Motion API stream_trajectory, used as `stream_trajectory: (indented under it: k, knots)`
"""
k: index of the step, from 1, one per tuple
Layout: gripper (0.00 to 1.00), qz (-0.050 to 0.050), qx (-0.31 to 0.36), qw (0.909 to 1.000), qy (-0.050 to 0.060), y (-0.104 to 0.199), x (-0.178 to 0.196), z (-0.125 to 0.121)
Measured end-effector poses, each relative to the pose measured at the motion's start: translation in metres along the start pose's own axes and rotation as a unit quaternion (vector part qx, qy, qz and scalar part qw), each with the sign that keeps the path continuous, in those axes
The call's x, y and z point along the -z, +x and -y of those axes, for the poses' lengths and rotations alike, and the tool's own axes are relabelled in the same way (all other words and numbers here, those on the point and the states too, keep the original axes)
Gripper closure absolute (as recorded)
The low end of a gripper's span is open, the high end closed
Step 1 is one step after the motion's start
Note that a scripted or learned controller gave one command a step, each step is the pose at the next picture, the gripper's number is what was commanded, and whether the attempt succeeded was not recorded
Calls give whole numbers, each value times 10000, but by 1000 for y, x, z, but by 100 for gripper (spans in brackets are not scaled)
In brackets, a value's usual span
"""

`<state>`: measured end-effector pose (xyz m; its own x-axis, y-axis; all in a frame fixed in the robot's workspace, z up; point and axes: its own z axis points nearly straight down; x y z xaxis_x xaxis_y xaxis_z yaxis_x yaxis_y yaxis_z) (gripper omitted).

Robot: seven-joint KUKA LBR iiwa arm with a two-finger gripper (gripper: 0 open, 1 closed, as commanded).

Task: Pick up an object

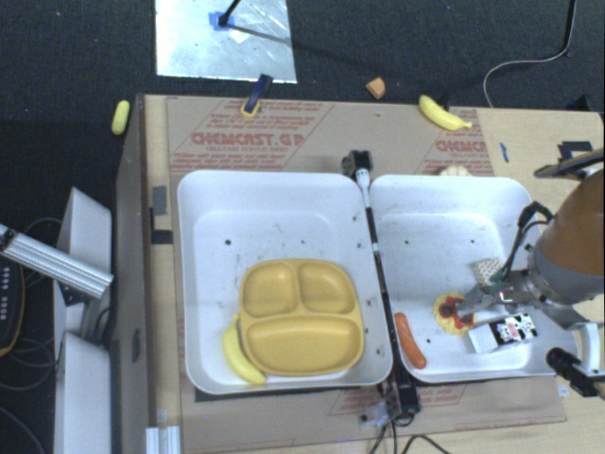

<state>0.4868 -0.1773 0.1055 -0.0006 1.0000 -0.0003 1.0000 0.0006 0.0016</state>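
In the right bin (pixel 444 206) lie an orange sausage (pixel 409 339), a small yellow and red toy (pixel 450 312), a white box with black marks (pixel 504 332) and a small speckled piece (pixel 487 270). My gripper (pixel 487 298) reaches in from the right and hangs low over the bin's front right part, between the speckled piece and the white box, just right of the yellow and red toy. The wrist hides what lies right under it. I see nothing clearly held.
The left bin (pixel 274 206) holds a yellow divided plate (pixel 301 316) with a banana (pixel 238 353) at its front left edge. On the cardboard behind the bins lie another banana (pixel 441 113) and a small pale object (pixel 456 170). A black divider (pixel 375 253) separates the bins.
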Motion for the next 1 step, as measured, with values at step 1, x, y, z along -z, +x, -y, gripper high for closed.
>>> stream_trajectory:
  k: [1]
  knots:
    - [0, 10, -2, 10000, -13, -30, 63, -1]
